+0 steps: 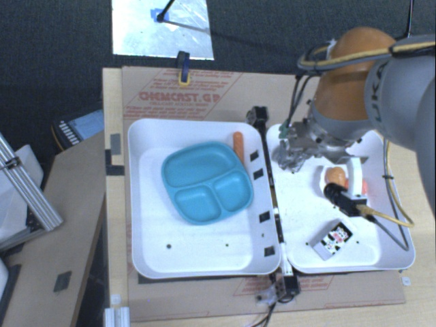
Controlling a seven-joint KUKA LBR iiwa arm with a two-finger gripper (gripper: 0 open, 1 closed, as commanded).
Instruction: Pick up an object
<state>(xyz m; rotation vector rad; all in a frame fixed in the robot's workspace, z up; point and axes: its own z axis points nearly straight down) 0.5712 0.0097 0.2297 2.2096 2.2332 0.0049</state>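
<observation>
**Arm reaching into the right bin, nothing gripped yet**

You are looking down at a slant. The gripper (291, 154) is hanging low over the upper left corner of the right bin (303, 206). Its opening is blurred, so you cannot tell whether it is wide or narrow, and nothing is showing in its grasp. The approach step seems to be in hand. 2 candidates are lying in this bin: an orange object (334, 175) just beside the gripper, and a small patterned block (332, 238) further toward the view's lower edge. The next move probably calls for centring over 1 of them before descending.
</observation>
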